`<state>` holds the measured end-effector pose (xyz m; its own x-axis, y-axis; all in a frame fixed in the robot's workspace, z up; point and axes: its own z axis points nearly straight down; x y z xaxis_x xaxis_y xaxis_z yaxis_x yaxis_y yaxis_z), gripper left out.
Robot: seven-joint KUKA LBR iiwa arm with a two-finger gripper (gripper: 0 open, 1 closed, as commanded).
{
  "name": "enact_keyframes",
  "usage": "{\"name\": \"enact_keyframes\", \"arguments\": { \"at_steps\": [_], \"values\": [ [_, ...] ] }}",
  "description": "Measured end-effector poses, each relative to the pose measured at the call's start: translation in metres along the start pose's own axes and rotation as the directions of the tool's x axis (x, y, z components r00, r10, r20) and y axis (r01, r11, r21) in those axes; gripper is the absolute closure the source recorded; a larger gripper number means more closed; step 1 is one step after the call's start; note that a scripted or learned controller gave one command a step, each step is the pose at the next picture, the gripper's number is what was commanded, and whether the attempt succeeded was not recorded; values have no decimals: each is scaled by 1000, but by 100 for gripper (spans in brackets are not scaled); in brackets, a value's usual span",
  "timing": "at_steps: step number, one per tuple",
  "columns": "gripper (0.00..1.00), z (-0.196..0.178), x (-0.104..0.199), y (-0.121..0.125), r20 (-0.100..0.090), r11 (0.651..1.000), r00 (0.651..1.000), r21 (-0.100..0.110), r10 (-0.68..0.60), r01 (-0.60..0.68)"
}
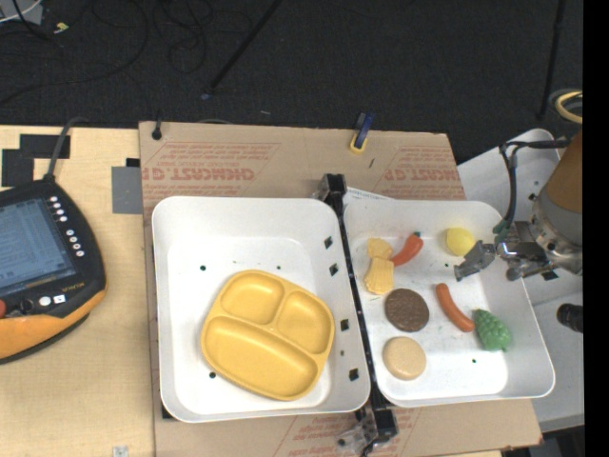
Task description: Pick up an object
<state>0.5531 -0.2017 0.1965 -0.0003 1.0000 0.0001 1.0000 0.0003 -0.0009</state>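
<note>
The right bin [533, 369] holds toy food. There is a yellow lemon [460, 241], a red chili [407, 248], a yellow chunk [380, 268], a brown patty [406, 309], a tan disc [404, 358], an orange-red sausage [454, 307] and a green bunch [492, 330]. My gripper [497, 264] hangs over the bin's right side, just right of the lemon and above the green bunch. Its fingers are spread open with nothing between them.
The left bin [190, 227] carries a yellow divided plate [268, 332]. A black divider [344, 293] runs between the bins. An orange-and-grey teach pendant [43, 265] lies on the bench at far left. A cable [511, 184] loops by the arm.
</note>
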Motion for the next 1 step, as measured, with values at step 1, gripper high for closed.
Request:
{"name": "enact_keyframes", "arguments": {
  "at_steps": [1],
  "values": [
    [0, 107, 39, -31, -4, 1000, 1000, 2, 5, -5]
  ]
}}
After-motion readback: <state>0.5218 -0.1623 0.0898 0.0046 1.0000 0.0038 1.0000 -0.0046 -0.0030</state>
